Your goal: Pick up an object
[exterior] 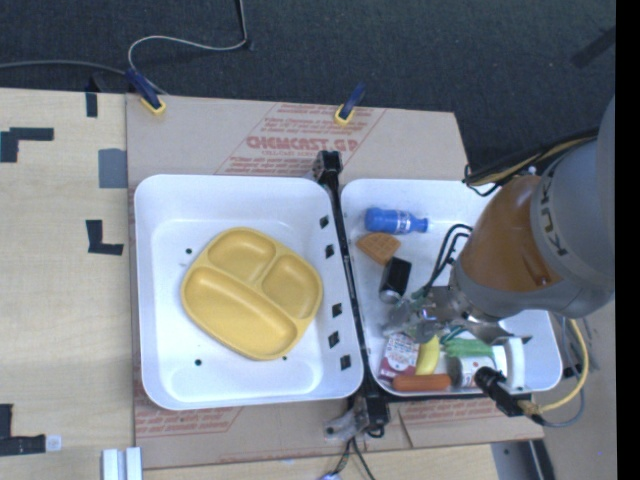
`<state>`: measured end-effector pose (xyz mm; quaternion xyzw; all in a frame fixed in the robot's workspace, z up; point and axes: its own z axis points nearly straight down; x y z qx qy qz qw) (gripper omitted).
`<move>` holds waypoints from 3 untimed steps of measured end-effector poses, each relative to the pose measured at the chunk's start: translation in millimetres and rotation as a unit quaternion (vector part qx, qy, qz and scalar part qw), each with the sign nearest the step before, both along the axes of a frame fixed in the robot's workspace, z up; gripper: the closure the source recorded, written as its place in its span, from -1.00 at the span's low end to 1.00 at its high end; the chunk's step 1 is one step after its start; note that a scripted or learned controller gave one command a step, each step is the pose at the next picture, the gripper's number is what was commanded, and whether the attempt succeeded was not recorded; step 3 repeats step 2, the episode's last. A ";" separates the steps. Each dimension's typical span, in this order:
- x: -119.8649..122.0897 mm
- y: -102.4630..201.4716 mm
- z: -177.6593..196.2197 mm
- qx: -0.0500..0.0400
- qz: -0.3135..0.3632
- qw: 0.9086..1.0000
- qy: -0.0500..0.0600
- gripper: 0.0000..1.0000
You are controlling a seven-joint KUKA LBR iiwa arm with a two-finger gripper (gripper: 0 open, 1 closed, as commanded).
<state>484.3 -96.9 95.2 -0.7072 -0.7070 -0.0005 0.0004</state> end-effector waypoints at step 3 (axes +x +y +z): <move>89.4 48.4 148.6 -0.001 0.001 1.000 0.001 1.00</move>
